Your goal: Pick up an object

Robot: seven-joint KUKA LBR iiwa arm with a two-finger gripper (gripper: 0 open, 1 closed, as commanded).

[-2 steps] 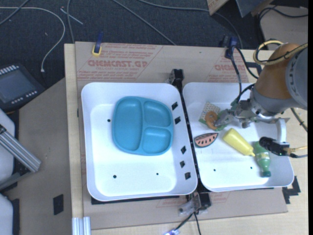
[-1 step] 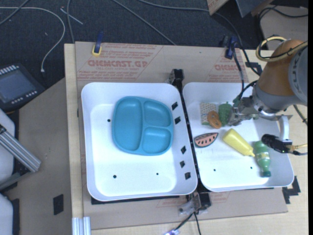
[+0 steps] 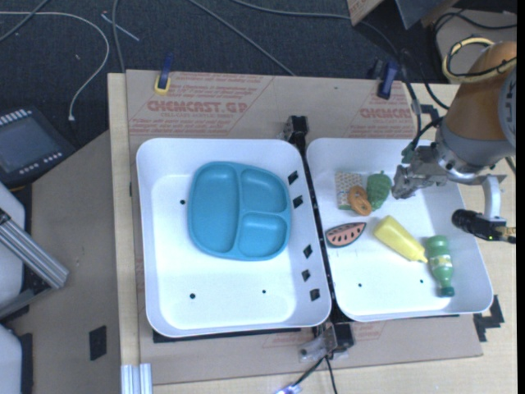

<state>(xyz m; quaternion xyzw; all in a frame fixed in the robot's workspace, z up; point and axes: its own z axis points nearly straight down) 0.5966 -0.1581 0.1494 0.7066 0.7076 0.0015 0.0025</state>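
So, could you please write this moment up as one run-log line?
stage: approach | pincer: low in right bin, beside green toy | nothing seen held | blue tray: left bin

light: bright, even | shadows: soft, faint | glare: mild on white bins [image 3: 156, 220] | focus: slightly soft

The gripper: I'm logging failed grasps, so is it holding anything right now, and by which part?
It cannot be told. The gripper sits low in the right white bin, right beside the small green broccoli-like toy, but nothing visibly sits in its grasp.
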